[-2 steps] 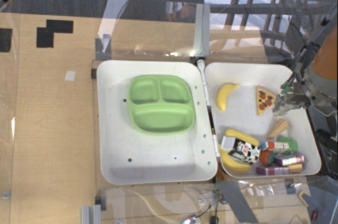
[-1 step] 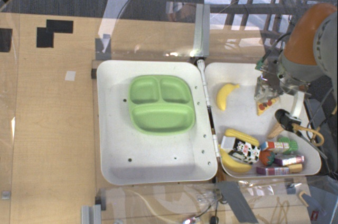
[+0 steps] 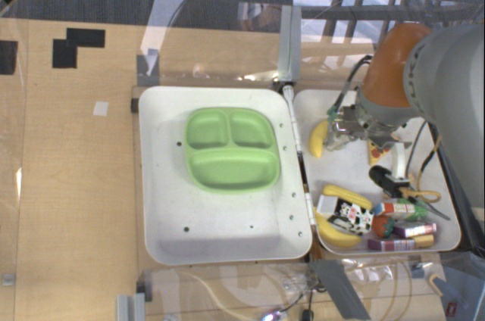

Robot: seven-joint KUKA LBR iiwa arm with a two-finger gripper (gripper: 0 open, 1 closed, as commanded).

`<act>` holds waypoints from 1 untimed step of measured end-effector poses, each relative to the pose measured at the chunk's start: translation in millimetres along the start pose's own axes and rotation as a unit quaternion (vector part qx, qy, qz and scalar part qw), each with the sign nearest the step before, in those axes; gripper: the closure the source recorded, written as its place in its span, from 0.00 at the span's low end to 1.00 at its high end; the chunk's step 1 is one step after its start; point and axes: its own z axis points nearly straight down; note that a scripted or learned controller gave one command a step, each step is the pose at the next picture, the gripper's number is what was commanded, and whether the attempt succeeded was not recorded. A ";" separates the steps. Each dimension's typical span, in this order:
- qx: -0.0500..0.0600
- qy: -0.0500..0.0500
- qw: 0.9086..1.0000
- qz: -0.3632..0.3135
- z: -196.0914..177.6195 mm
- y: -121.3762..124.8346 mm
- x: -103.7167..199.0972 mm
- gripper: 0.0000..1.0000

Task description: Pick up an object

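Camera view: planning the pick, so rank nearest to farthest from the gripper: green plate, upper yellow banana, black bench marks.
1. Upper yellow banana, right bin, beside the gripper.
2. Green plate, left bin.
3. Black bench marks, far left.

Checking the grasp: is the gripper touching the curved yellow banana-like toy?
Cannot tell. Camera view shows the gripper close beside the curved yellow banana-like toy; any gap is blurred.

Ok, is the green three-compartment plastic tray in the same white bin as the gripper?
No, the green tray lies in the neighbouring white bin, while the gripper hangs over the cluttered bin.
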 end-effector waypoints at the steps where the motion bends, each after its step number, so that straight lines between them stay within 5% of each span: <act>1: 0.000 -0.001 1.000 -0.025 1.5 19.7 -64.2 0.00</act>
